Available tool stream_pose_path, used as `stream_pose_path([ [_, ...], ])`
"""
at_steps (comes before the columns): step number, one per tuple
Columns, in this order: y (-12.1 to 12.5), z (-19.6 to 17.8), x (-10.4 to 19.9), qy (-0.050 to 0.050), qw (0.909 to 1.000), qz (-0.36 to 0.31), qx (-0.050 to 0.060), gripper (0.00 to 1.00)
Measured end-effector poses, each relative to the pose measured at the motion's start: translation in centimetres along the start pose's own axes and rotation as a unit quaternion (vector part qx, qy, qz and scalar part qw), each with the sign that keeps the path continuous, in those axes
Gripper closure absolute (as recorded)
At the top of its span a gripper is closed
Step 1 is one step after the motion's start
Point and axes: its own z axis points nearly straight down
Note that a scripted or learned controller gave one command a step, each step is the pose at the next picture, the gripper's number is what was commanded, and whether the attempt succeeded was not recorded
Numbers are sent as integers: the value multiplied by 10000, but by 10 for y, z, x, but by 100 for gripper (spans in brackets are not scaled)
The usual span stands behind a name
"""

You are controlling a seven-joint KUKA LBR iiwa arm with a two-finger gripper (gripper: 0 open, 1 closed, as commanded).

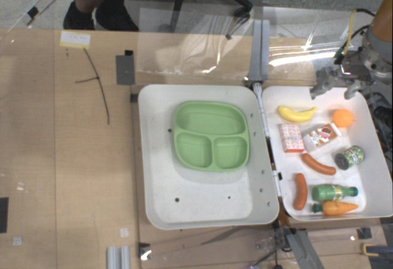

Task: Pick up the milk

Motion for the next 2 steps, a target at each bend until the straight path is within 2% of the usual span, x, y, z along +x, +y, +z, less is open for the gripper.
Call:
stream_pose_path([
  [1,-19,40,-52,-10,9999,-122,-6,0],
  [2,-10,167,-90,-41,9951,-987,-83,0],
])
